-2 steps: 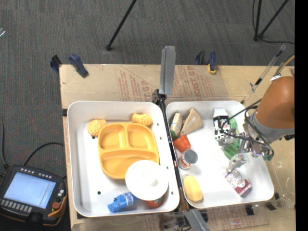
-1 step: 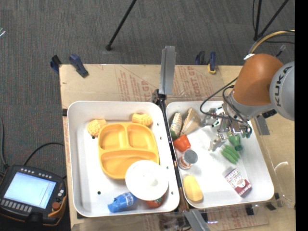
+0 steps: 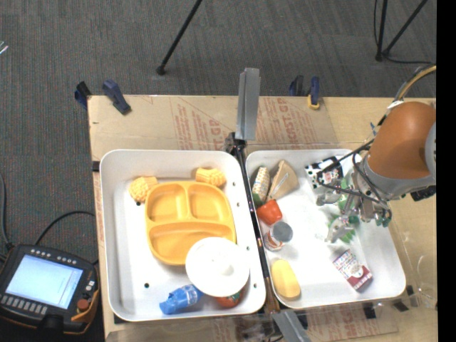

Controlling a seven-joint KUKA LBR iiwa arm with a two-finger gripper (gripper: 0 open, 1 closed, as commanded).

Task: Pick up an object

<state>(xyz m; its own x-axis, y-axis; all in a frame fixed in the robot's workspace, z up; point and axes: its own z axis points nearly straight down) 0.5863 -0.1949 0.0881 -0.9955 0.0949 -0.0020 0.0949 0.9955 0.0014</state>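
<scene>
Claw (image 3: 340,228) hovers in right bin (image 3: 313,291), carton (image 3: 352,269) just below it.

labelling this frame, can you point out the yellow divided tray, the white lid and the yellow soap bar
yellow divided tray (image 3: 187,206), camera view, floor of its upper compartments
white lid (image 3: 217,266), camera view, middle of its top
yellow soap bar (image 3: 286,278), camera view, middle of its top face

A teach pendant (image 3: 44,288) with a lit screen lay on the grey carpet at seven o'clock. Blue clamps (image 3: 114,95) gripped the bench's (image 3: 178,116) far edge at eleven o'clock, and black tripod legs (image 3: 187,26) stood at twelve and one o'clock.
</scene>
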